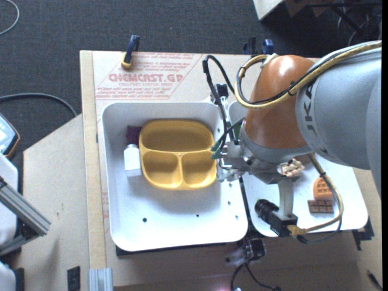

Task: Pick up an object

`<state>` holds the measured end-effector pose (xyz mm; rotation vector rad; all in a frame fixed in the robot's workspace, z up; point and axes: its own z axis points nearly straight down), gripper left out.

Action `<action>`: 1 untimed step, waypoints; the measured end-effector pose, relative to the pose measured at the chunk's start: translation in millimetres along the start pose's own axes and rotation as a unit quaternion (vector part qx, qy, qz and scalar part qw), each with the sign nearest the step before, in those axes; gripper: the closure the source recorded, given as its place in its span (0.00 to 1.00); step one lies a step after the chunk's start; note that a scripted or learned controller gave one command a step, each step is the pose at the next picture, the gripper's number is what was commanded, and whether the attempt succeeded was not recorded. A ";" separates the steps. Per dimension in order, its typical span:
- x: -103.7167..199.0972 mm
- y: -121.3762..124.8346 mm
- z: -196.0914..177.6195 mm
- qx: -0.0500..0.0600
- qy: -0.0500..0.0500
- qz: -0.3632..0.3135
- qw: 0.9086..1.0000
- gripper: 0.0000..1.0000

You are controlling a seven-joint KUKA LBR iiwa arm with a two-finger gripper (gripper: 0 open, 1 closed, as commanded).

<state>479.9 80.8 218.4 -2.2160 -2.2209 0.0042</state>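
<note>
A smooth yellow plastic tray (176, 153) with rounded corners and three moulded compartments is seen lying flat in the upper half of the left white bin (176, 223), with a small white bottle (132, 160) pressed against its left edge and a dark item tucked just above that. The gripper (225, 162) is placed at the tray's right rim, beside the divide between the bins, but whether the jaws are wide or narrow cannot be told. An orange waffle-textured piece (322, 188), a brown gridded block (321, 207) and a pale lumpy object (292, 168) are seen in the right bin (357, 214).
</note>
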 end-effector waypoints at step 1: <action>1.3 -2.4 -0.4 0.000 0.000 0.001 1.000 1.00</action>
